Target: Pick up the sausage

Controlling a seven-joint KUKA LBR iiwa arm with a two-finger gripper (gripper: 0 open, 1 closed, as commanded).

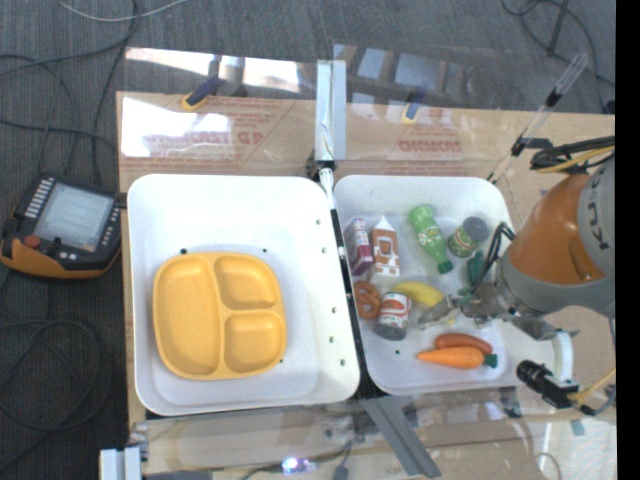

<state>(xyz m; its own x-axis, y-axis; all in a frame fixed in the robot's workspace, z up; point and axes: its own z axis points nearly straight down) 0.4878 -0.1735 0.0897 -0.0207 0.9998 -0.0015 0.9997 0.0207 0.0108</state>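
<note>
The sausage (463,342) is a short red-brown link lying in the right bin (400,190) near its front right corner, pressed against the far side of an orange carrot (455,359). My gripper (452,310) hangs low over the bin just behind and slightly left of the sausage, between it and the banana (419,293). Nothing is seen held in it. The grey and orange arm (560,248) covers the bin's right edge.
The right bin also holds a dark red can (357,245), a white and red bottle (385,249), a green bottle (429,236), a dark tin (468,236), a pretzel (366,298) and a small can (393,315). A yellow divided plate (218,314) sits in the left bin (200,193).
</note>
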